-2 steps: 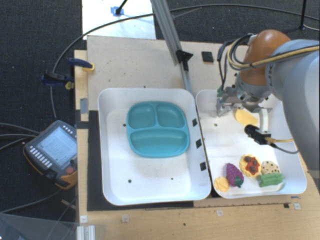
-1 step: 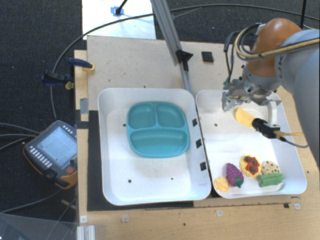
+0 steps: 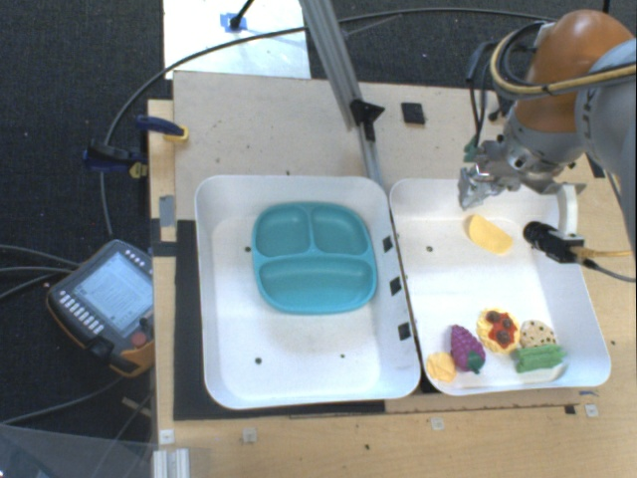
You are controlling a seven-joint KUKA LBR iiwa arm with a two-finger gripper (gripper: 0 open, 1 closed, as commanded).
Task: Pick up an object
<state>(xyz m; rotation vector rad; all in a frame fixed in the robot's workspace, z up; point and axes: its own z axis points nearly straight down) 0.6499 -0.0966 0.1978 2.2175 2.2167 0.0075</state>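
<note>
My gripper (image 3: 472,191) hangs over the far end of the right bin (image 3: 438,297), just above and left of a yellow food piece (image 3: 490,234) lying on the bin floor. Nothing shows between the fingers. Near the bin's front edge lie a purple grape bunch (image 3: 465,347), a small orange piece (image 3: 441,367), a pizza-like piece (image 3: 499,329), a cookie (image 3: 537,334) and a green bean piece (image 3: 538,358).
The left bin (image 3: 229,297) holds a teal divided plate (image 3: 314,257). A grey pole (image 3: 333,53) slants over the bench behind the bins. A teach pendant (image 3: 105,302) lies off the bench at left, with cables around.
</note>
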